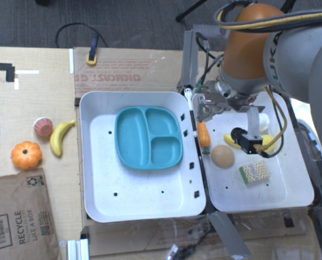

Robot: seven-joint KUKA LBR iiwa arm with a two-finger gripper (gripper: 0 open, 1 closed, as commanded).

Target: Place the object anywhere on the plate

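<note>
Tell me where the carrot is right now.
In the camera view, the carrot lies in the right bin, against its left wall, with the tan ball just to its lower right.

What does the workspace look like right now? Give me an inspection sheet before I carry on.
Surface: left bin and right bin, both white, side by side on cardboard.
Job's things: teal plate in the left bin, nothing on it; carrot, tan ball, patterned block and half-hidden banana in the right bin.
Clutter: pumpkin, loose banana and pink round thing on the bench left of the bins.
Gripper: gripper over the right bin's rear left corner, close by the carrot; grip cannot be told.
Cables: yellow cables along the arm; black cable loop on the floor.
Surroundings: grey carpet; cardboard box marked RECYCLE at front left.
</note>
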